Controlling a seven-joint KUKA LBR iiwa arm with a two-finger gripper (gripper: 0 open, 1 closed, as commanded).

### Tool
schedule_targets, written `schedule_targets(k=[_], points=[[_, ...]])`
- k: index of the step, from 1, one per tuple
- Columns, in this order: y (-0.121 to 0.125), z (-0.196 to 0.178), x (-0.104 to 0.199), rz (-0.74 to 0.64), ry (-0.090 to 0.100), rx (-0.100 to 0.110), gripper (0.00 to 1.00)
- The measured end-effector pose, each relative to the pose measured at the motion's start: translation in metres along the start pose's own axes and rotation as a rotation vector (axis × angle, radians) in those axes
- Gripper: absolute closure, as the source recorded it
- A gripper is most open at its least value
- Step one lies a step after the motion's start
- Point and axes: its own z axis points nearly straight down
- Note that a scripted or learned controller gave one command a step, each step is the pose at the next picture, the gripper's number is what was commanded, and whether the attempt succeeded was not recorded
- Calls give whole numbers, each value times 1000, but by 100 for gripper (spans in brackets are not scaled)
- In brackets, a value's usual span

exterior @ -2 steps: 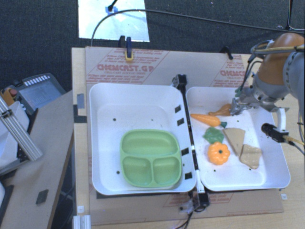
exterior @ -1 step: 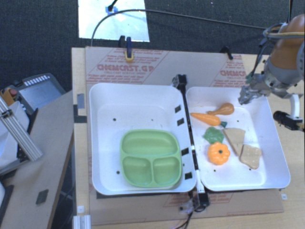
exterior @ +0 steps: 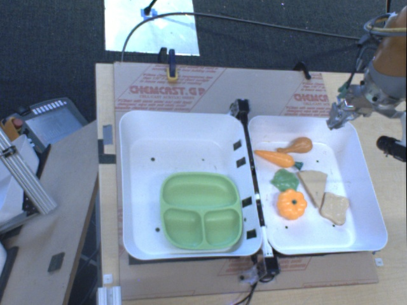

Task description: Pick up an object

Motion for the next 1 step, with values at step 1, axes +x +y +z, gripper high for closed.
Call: schedule_targets(k=[1], points=[[-18, -11, 55, -5, 3, 4, 100]])
